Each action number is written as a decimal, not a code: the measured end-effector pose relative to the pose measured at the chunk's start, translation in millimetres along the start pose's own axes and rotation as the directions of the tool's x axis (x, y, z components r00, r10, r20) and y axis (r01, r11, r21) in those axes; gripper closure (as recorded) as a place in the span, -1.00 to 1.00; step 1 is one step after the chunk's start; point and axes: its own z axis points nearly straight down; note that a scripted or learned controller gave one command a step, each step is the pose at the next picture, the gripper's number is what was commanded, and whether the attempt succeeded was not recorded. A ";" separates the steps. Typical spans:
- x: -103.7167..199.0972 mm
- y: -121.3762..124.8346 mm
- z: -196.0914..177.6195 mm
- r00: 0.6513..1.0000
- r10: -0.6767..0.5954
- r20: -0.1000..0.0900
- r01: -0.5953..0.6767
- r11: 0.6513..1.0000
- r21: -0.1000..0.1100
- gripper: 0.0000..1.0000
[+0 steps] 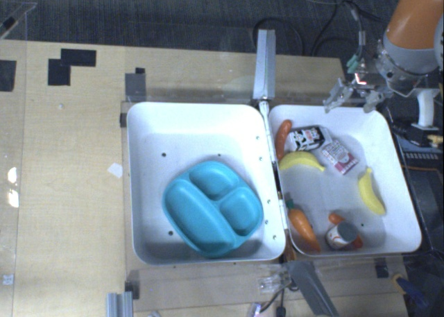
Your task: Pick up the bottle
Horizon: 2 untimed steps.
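The hand (353,99) hangs over the right white bin's (399,170) far rim, fingers spread and pinching nothing. The small red-and-white bottle with a grey cap (342,233) lies near that bin's front wall.

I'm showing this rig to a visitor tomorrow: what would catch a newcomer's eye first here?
Most striking is the big blue divided plate lying in the left bin. Next, the right bin holds bright clutter: two bananas, a carrot and a small bottle near its front edge. The gripper hovers over the right bin's far rim, under the arm's orange band.
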 end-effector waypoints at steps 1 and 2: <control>8.7 1.8 141.0 0.990 -0.143 0.007 0.143 0.989 -0.028 -1.00; -53.8 -61.0 64.7 0.991 -0.134 0.002 0.134 0.991 -0.004 -1.00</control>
